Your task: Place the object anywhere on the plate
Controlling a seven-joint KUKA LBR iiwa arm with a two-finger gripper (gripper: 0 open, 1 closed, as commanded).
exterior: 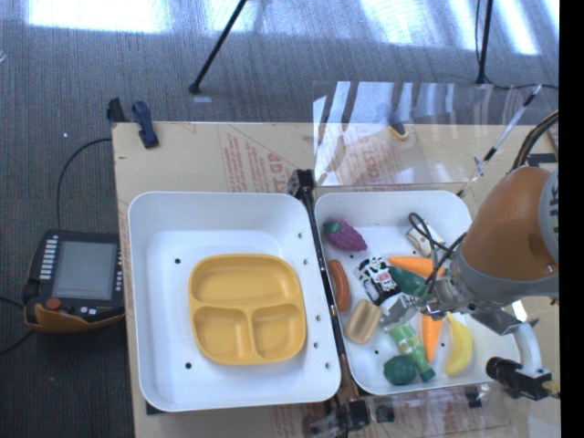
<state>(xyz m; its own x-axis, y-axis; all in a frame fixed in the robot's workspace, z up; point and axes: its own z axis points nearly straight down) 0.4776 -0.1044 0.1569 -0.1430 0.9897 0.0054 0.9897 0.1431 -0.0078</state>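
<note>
Two white bins side by side on the table. Left bin carrying the yellow compartment plate, sitting a little toward that bin's near-right part, nothing on it yet. Right bin crowded with toy food: purple piece near its far-left corner, sausage along its left wall, tan bread-like piece just beside it, cow-patterned carton, carrot, banana and green broccoli-like lump toward the near edge.

Probably light, hollow plastic, all of it: stiff, smooth, likely slippery, not fragile. Long pieces best pinched across the narrow middle. Exact target impossible to name from here.

Arm reaching in over the right bin's right edge, orange band bulking above the wrist, bent down toward the bin's centre. Gripper low among the toys, beside the carton. Jaws: open or closed, cannot tell; nothing visibly between them.
</note>
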